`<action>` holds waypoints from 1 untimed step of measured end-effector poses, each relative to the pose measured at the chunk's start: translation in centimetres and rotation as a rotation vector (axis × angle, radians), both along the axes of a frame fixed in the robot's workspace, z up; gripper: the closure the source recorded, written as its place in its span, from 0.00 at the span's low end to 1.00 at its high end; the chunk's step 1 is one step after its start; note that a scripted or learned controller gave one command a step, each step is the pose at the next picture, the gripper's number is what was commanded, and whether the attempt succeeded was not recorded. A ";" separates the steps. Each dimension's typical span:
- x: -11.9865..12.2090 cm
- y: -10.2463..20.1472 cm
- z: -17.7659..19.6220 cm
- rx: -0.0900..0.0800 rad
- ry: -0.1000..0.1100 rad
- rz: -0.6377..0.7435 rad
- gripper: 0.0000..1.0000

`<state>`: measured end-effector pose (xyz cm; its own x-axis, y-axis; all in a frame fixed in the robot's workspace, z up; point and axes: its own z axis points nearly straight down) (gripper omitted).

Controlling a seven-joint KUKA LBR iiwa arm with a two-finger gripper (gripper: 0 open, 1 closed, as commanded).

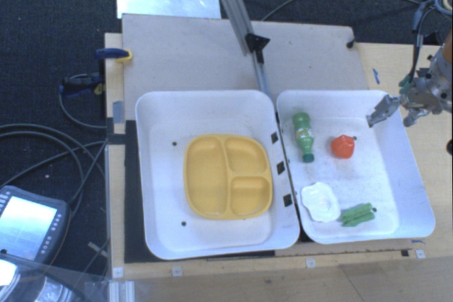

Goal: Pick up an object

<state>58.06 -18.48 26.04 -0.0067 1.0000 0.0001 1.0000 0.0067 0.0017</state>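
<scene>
Step in hand: approach, nothing grasped yet. Tool (396, 114) hovers over upper right edge of right bin (414, 180), fingers spread apart, nothing between them. Nearest candidate: red-orange pepper-like toy (342, 146), left of tool and slightly below. Small, rounded, glossy, lying alone. Next move calls for shift left, then descent over it, then closing.

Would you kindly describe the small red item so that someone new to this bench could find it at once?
Look at the right bin of the two white bins. In its upper middle sits the red pepper-like toy, just right of the green bottle and below-left of the gripper. It is the one red, roundish thing there; its neighbours are green or white.
</scene>
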 end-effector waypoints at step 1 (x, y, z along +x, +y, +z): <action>0.0 0.0 0.0 0.000 0.000 0.000 0.00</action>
